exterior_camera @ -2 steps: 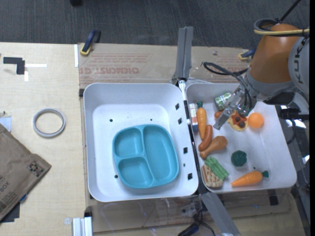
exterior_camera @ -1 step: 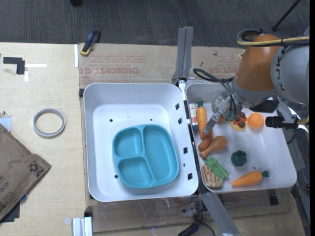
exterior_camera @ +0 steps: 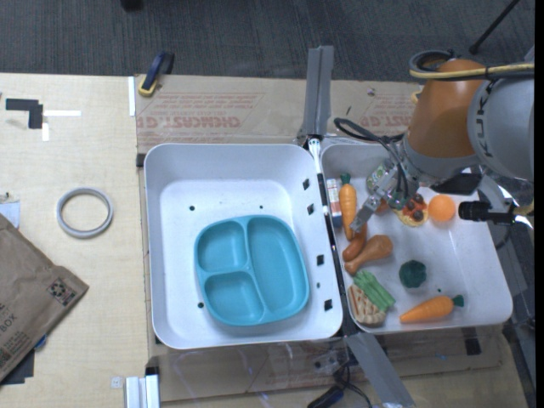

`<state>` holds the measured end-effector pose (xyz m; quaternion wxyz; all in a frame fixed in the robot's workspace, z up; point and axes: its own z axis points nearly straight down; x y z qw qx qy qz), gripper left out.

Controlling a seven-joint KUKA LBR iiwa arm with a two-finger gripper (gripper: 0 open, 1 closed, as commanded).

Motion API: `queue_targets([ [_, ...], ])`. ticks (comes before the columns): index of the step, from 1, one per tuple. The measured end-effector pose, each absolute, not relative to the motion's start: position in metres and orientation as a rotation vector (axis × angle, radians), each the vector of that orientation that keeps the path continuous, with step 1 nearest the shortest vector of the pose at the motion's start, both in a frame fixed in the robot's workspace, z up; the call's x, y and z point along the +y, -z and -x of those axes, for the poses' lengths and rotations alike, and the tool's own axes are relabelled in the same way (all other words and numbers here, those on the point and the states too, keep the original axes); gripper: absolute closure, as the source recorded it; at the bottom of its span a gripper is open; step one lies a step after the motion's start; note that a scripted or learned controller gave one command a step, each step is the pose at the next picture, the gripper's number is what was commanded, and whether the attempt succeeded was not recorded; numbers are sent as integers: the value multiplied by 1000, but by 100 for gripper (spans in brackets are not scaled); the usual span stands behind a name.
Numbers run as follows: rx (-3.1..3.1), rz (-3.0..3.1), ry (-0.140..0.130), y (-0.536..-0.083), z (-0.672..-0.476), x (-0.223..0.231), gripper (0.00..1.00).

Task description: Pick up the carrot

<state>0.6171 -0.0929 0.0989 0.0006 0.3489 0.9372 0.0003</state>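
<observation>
The two-finger metal gripper point(exterior_camera: 367, 215) hangs over the far-left part of the right-hand shallow white bin point(exterior_camera: 484, 257), its slim fingers pointing down and to the left; whether they stand apart or together I cannot tell, and nothing shows between them. Just left of it, against the bin's left wall, lies a small orange carrot with a green top point(exterior_camera: 348, 200), set lengthwise near to far. Just near the tip lies a brown drumstick-shaped toy point(exterior_camera: 367, 251). To the right sit a small red-and-yellow toy point(exterior_camera: 413, 213) and a round orange ball point(exterior_camera: 441, 208). Nearer are a dark green round piece point(exterior_camera: 413, 272), a tan and green sandwich-like toy point(exterior_camera: 370, 299), and a second, larger orange carrot point(exterior_camera: 430, 308) by the near wall. The left-hand white bin point(exterior_camera: 161, 253) holds a light blue divided plastic tray point(exterior_camera: 252, 270).

The step looks like the approach, with no grasp made. The next move probably calls for shifting left over the small carrot, descending, and closing across its width.
</observation>
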Motion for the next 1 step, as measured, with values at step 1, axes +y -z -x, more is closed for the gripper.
queue_targets([
  [1, 2943, -1096, -1, -99, -617, -93, 0],
])
